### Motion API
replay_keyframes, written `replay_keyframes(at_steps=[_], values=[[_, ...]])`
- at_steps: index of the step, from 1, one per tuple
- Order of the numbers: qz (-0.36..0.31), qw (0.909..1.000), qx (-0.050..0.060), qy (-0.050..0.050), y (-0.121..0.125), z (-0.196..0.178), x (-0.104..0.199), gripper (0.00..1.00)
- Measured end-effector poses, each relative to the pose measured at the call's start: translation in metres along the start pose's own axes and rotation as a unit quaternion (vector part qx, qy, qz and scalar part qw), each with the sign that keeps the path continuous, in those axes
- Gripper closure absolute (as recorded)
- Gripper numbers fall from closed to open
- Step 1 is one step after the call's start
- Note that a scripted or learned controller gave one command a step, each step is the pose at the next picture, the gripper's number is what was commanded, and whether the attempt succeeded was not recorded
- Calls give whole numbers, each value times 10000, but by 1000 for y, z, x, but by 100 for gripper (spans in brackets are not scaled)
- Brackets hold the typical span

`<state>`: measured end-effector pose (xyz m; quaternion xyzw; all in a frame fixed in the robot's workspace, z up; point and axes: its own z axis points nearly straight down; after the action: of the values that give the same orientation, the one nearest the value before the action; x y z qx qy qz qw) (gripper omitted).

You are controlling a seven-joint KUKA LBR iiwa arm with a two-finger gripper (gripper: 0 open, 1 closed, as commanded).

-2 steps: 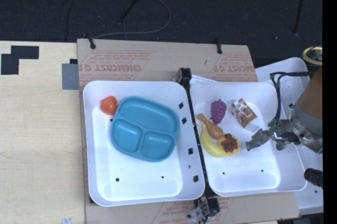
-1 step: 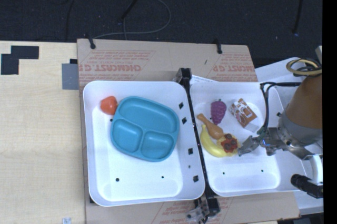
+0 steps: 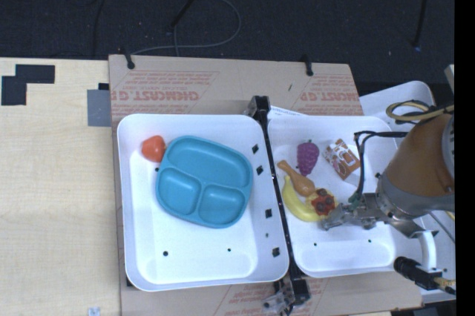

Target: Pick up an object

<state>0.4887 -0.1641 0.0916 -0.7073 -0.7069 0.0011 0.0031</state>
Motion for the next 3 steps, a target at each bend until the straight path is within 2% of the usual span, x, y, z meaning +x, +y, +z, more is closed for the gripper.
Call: replay_keyframes(at_steps=[1,2,3], values=[[33,10000,0,-1,0,-12,-2,100],[-10,10000,-42,-17,0,-75,-4,100],[2,10000,-39,-18,-7,-124,-12,100]])
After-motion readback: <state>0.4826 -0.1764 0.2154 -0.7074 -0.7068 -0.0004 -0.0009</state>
